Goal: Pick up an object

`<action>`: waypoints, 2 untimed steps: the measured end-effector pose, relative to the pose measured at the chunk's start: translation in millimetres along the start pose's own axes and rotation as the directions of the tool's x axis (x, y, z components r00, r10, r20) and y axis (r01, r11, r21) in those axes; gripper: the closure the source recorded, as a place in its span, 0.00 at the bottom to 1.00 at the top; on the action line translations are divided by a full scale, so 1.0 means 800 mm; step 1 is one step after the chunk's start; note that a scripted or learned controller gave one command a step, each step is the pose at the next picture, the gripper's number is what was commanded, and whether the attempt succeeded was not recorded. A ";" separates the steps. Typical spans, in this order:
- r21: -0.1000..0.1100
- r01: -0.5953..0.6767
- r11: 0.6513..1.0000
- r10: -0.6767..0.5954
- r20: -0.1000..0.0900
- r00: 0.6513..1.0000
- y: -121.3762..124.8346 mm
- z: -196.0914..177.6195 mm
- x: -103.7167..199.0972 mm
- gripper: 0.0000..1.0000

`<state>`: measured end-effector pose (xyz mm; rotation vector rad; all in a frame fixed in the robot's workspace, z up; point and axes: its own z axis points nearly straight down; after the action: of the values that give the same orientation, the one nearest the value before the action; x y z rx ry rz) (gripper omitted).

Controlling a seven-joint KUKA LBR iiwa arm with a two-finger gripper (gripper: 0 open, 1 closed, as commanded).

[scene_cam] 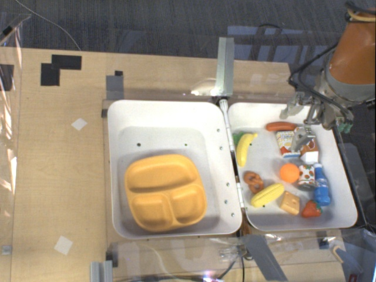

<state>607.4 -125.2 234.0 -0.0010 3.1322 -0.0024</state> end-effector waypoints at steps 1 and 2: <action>-0.001 -0.291 0.957 0.291 -0.004 0.957 0.036 0.098 -0.026 0.00; -0.001 -0.448 0.894 0.448 0.003 0.894 -0.032 0.093 -0.065 0.00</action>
<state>659.7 -150.8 160.2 0.7201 3.0453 0.0009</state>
